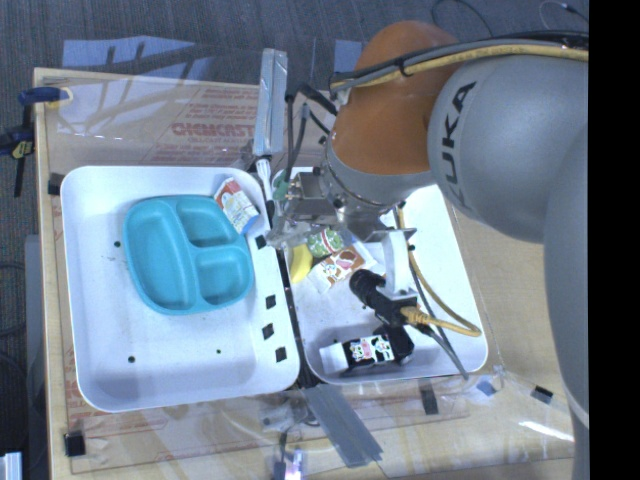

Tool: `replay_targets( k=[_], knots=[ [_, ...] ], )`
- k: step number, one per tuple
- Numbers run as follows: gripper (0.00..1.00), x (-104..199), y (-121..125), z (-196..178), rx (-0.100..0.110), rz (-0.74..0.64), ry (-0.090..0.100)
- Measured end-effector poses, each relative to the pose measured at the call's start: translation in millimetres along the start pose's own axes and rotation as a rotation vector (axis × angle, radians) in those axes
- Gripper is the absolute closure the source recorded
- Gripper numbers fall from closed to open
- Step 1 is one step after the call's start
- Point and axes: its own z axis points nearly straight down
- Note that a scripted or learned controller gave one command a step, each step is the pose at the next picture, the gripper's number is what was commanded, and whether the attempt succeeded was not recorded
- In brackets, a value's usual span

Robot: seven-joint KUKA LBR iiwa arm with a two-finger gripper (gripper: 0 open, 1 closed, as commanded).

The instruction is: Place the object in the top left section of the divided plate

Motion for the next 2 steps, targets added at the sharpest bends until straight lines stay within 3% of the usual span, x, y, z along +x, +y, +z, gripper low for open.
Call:
replay_targets(
  k=[1, 2],
  knots=[
    [1.00, 22.2, 58.4, 16.8, -0.001, 0.382, 0.000],
    [1.00, 38.8, 109.0, 73.2, -0.002, 0.204, 0.000]
  ],
)
